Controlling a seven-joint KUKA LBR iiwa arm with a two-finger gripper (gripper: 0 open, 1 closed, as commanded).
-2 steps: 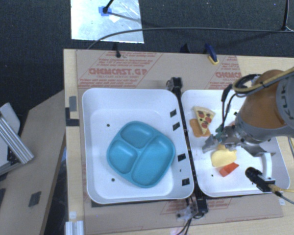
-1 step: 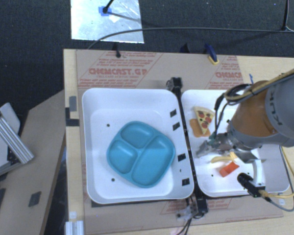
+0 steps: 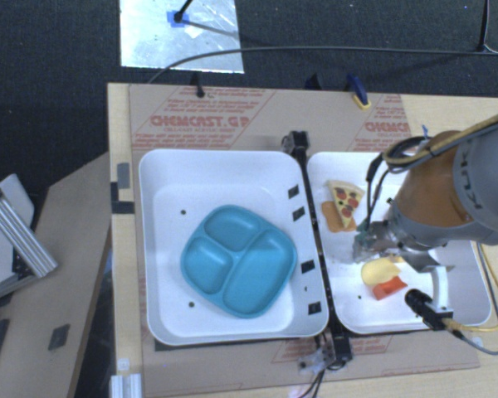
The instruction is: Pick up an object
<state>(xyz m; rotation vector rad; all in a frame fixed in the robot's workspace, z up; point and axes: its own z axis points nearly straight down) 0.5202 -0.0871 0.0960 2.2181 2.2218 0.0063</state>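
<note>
Three small items, a pizza slice toy (image 3: 345, 196), a yellow piece (image 3: 380, 269) and a red piece (image 3: 389, 288), are being crowded in the right bin (image 3: 465, 317), so a mis-grab is being risked by the gripper (image 3: 370, 240), whose opening cannot be told.

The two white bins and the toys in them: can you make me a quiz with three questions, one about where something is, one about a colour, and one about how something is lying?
1. Where is the pizza slice?
A. in the left bin
B. in the right bin
C. on the floor

2. What colour is the divided plate?
A. blue
B. red
C. green

3. How does the divided plate lie?
A. standing on its edge
B. flat on the bottom of the left bin
C. hanging over the bin's wall

Answers:
1. B, it lies near that bin's far left corner.
2. A, it is light blue all over.
3. B, its three hollows face up at the camera.
</note>
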